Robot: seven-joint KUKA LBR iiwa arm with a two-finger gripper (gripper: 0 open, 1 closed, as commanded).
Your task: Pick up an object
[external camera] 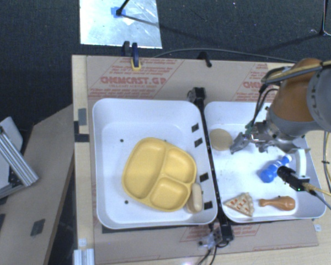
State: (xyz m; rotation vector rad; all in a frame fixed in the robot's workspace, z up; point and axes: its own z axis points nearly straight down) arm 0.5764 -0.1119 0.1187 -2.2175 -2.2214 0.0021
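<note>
My gripper (240,142) hangs low over the middle of the right bin (248,110), with the grey and orange arm reaching in from the right. Just left of it lies a round tan cookie (220,139), very close to the gripper tip. A blue bottle (273,169) lies to the gripper's lower right. Along the bin's front edge rest a pizza slice (240,204) and a brown chicken drumstick (277,203). Nothing shows in the gripper's grasp.
The left bin (107,148) holds a yellow divided plate (159,173) and a pale bread roll (196,197) at the plate's lower right corner. A black divider (207,153) runs between the bins. A clamp (133,55) sits at the bench's back edge.
</note>
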